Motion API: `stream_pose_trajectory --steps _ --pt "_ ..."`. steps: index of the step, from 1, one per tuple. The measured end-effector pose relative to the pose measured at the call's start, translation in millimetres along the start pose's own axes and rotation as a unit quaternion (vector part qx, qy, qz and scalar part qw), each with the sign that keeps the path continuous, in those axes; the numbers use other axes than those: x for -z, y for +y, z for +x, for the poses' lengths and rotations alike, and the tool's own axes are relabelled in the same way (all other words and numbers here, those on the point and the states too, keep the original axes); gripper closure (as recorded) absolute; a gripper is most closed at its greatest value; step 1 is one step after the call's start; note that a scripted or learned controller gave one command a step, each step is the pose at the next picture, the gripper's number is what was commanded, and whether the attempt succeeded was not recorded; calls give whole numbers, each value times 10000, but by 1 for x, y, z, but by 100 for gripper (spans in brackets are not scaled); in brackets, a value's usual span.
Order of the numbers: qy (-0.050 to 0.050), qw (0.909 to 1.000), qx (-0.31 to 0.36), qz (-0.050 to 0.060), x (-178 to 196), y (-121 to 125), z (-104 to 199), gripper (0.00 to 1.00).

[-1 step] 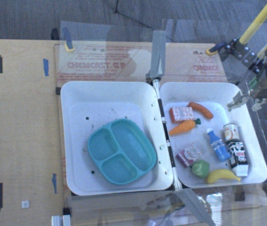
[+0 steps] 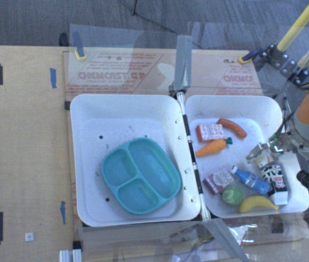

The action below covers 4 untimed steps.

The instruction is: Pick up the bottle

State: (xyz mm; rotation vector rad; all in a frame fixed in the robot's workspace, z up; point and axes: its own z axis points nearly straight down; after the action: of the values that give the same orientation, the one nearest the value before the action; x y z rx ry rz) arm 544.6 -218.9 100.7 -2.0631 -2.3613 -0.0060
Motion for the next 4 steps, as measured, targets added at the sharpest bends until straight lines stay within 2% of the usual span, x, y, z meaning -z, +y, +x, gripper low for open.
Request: stream_pose_trajectory --steps 1,2,3,4 --pt "-39 9942 -1075 -55 -13 -32 104 0" --pt "-68 9938 -1109 -89 -2 -31 100 100" --pt "-70 9937 -1112 -87 -2 -32 100 0" --pt "-76 9936 -1126 -97 7 -31 99 100"
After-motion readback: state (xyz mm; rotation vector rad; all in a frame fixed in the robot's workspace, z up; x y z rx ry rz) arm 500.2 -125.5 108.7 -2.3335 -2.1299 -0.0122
